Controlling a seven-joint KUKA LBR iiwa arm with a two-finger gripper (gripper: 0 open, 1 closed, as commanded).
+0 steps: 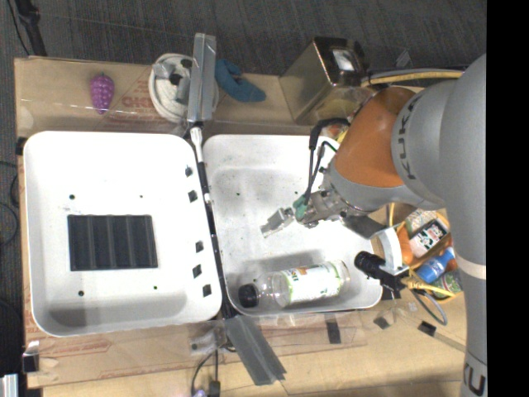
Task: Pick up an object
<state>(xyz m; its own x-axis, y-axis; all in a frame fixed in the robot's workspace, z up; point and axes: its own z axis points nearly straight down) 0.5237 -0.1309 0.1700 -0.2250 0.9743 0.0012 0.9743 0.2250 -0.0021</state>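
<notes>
One bottle (296,284) lies on its side along the right bin's (248,164) near wall, where it would roll to rest; my gripper (277,221) hovers just above it, jaws spread, holding nothing

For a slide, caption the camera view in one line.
KUKA arm's gripper hovers inside the right bin above a clear bottle lying on its side; left bin holds a dark ribbed panel.
</notes>
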